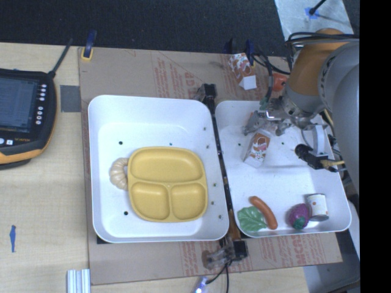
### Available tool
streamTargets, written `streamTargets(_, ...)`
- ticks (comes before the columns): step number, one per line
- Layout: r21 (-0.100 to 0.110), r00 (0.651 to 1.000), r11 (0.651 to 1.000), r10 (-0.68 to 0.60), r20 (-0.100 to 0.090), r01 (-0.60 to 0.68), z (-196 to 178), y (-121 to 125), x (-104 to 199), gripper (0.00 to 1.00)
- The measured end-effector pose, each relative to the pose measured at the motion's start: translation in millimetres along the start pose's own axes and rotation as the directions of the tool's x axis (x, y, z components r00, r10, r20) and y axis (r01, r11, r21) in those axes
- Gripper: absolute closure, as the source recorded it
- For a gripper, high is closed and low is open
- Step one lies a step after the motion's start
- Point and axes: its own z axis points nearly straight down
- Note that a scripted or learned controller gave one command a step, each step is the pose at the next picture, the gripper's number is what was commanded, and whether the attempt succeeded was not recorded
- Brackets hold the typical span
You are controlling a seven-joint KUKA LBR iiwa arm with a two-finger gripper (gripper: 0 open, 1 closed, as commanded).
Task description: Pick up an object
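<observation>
A: Carton [258,148], small, white with a red-brown print, lies tilted in the right bin [278,176], upper middle.

B: And the pincer [267,119] hovers just above its top end. Open or closed? Cannot tell from here.

A: Approach step, I'd judge. Next it needs to drop straight down and straddle that carton.

B: Nothing held yet.
</observation>
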Motion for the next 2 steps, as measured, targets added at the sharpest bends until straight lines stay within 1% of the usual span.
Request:
streamTargets(1, 0.002, 1.0, 1.0, -0.002, 0.0, 0.002, -9, -27, 35, 0.0)
streamTargets(2, 0.001, 1.0, 1.0, -0.001, 0.0, 0.001, 0, 0, 20, 0.0)
